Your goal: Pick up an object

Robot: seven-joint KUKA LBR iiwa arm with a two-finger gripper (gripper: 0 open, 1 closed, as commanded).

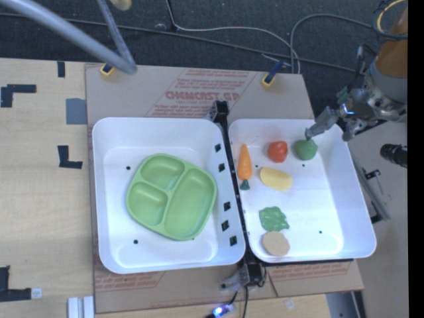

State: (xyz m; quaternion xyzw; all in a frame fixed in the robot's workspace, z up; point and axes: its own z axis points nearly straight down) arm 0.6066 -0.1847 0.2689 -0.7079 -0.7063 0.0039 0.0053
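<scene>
Hovering at the far right corner of the right bin (351,204), the gripper (329,126) has its jaws spread and empty just beside the green ball (305,149), so the approach step needs lowering around it and then closing.

Both white bins (106,197) look like smooth, slightly glossy plastic; the green divided plate (172,196) is matt plastic; the desk (40,197) shows pale wood grain.
</scene>
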